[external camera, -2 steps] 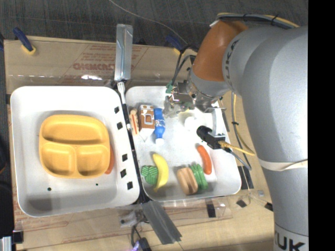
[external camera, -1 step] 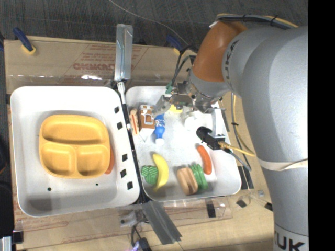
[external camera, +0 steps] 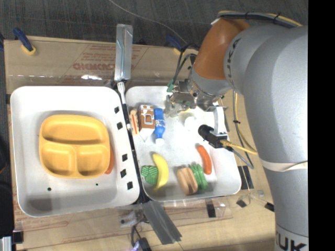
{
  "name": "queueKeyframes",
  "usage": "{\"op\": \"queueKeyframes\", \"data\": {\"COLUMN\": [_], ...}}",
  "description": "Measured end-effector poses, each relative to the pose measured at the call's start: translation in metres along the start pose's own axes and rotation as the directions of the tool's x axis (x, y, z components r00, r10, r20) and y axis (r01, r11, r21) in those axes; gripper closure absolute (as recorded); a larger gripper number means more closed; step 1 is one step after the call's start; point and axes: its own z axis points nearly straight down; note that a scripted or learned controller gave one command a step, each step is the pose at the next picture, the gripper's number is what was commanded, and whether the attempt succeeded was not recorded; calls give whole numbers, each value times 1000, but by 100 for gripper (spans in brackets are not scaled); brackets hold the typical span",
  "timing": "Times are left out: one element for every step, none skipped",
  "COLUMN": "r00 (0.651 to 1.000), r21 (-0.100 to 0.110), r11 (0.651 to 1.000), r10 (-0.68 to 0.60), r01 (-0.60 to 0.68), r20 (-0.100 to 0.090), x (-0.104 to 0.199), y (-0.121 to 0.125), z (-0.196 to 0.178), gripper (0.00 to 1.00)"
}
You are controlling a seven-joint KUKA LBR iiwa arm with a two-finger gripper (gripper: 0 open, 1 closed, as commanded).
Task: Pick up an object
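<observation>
My gripper hangs over the back of the right bin, under the orange-banded wrist. Just left of it and nearer the front lie a blue bottle and a brown box-shaped toy. A small white object sits just below the gripper. Toward the front of the bin lie a yellow banana, a green round item, a tan bun, a green leafy piece and a red sausage. Nothing is seen held.
The left bin holds a yellow divided tray. A thin orange stick lies along the right bin's left wall. The big grey arm covers the right side. A metal divider bar stands between the bins at the back.
</observation>
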Motion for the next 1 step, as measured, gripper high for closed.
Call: {"op": "queueKeyframes", "data": {"r00": [1000], "r21": [1], "r11": [1000], "r10": [0], "r01": [0], "r20": [0], "x": [0], "y": [0], "z": [0], "gripper": [0]}}
